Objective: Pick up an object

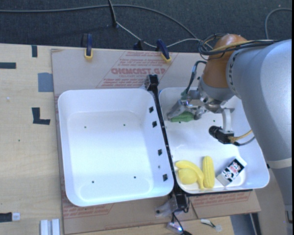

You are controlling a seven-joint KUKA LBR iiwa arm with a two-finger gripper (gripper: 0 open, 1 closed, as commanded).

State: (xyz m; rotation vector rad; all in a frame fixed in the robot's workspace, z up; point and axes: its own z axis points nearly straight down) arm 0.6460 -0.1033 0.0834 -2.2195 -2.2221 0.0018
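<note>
On your far left you see the wooden bench (19,146) with dark tape marks on it. Next comes the left bin (68,146), a shallow white tray lying on a cardboard sheet (132,72) with red print, which 2 clamps (88,47) hold at its far edge. A row of black clips (159,131) runs down the seam where the 2 bins meet.

Moving right, you reach the right bin (245,146). At its near edge lie a yellow lemon-like piece (186,173) and a yellow corn cob (208,171), touching or nearly touching each other, and just to their right a small black-and-white box (232,170), tilted. At the bin's far left part lies a green object (183,116), right under the gripper (188,106).

The gripper is down low over that green object and seems to touch it, but you cannot tell how far the fingers are spread or whether they have hold of it. Above it rises the orange band (220,65) and the grey arm (264,97), reaching in from the right.
</note>
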